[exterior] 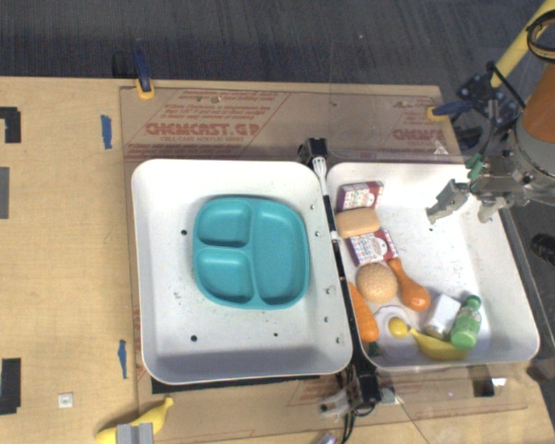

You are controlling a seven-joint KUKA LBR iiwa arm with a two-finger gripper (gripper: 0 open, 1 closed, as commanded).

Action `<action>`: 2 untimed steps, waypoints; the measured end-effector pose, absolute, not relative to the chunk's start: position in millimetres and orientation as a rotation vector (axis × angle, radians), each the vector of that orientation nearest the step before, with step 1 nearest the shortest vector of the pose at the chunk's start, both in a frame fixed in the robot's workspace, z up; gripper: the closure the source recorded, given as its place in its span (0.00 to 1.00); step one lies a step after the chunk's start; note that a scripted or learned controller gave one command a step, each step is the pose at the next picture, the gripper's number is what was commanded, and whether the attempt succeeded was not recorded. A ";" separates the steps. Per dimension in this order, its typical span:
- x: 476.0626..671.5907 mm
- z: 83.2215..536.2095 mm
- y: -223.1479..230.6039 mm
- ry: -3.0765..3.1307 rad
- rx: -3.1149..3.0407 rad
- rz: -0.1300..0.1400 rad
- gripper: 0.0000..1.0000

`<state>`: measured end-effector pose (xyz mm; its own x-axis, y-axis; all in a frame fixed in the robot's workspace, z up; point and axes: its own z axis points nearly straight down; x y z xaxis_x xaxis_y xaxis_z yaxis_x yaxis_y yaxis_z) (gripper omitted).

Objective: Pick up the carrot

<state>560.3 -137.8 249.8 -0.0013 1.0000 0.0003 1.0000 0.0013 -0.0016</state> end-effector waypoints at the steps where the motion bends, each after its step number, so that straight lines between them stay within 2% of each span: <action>1: 487.1 158.3 -144.6 -2.221 -2.208 0.011 0.00; 2: 501.7 96.6 -144.1 -2.209 -2.240 -0.005 0.00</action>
<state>501.7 -144.1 96.6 0.0137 0.9999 -0.0008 0.9999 -0.0137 0.0056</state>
